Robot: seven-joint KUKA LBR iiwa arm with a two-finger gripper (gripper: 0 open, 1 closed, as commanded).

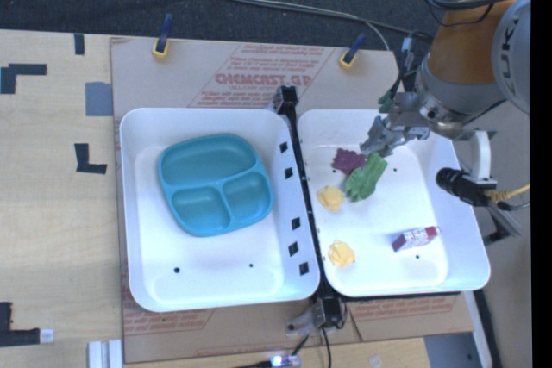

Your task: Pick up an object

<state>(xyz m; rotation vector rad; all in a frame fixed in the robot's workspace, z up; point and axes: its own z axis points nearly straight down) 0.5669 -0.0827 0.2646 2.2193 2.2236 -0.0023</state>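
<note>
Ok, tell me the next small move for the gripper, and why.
Probably a short straight descent: the gripper sits at the upper end of the green object in the right bin, with the purple piece close beside, so a sideways move risks nudging it.

arm: reaches in from right, wrist angled down-left | gripper (379, 144): low

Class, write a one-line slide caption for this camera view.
Gripper above green toy in right bin; blue tray in left.
</note>
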